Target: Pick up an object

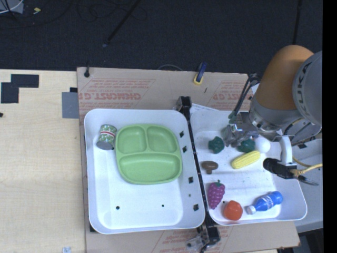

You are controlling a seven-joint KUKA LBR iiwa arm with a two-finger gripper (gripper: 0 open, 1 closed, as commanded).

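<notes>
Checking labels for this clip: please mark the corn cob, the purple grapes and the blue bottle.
corn cob (246,159), camera view, middle of the yellow cob.
purple grapes (215,193), camera view, centre of the bunch.
blue bottle (267,201), camera view, on the blue body.

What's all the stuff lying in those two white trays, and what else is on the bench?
left bin: one, white, on the left half of the board
right bin: one, white, beside it
divided plate: one, light green, middle of the left bin
small can: one, green and white label, left of the plate
dark green toy: one, upper part of the right bin
corn cob: one, yellow, centre of the right bin
mushroom: one, brown, by the right bin's left wall
grapes: one bunch, purple, lower left of the right bin
tomato: one, red-orange, near the front edge
bottle: one, blue with white cap, lying down, front right
gripper: one, grey metal, low over the right bin just above the corn cob
</notes>
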